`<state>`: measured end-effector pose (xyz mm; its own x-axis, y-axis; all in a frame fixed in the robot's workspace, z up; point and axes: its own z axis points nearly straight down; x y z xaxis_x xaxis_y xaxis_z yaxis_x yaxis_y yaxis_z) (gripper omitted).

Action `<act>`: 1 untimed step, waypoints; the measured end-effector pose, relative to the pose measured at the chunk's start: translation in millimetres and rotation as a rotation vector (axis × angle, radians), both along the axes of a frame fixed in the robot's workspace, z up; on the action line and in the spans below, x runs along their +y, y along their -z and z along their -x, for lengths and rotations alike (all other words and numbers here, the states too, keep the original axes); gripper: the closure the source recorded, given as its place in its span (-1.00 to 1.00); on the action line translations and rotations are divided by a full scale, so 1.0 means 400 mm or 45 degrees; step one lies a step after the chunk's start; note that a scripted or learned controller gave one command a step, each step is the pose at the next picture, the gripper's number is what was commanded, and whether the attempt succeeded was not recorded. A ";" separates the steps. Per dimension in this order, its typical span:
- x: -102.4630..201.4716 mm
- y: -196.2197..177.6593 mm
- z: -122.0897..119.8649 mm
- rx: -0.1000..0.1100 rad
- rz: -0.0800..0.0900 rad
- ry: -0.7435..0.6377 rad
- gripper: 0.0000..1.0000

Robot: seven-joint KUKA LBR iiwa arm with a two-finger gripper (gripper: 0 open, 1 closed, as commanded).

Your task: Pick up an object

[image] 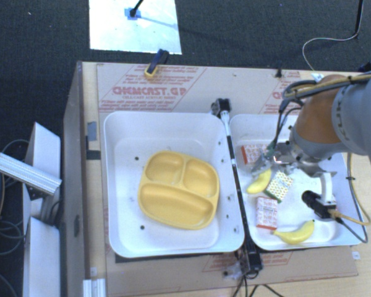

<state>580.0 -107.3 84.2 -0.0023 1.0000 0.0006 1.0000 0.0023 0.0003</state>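
- Camera view: two white bins sit side by side on the table [142,82].
- Left bin [120,166] holds a yellow divided plate [179,189].
- Right bin [250,125] holds two bananas, one [260,182] near the middle, another [295,232] by the front edge.
- Red-and-white packets lie at [252,152] and [267,213]; a green-patterned packet [279,187] lies just beside the middle banana.
- The claw [267,159] hangs over the bin's centre, just above that banana; whether it is open or closed, I cannot tell.

Dark carpet floor [37,42] surrounds the bench [173,82], which is topped with printed brown sheet. A pale square panel [135,17] lies on the floor beyond it. Cables [6,228] lie left.
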 end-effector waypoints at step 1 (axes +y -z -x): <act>0.034 -0.001 -0.013 -0.002 0.000 -0.001 -1.00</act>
<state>585.1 -93.7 84.6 -0.0031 1.0000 0.0002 1.0000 0.0031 0.0019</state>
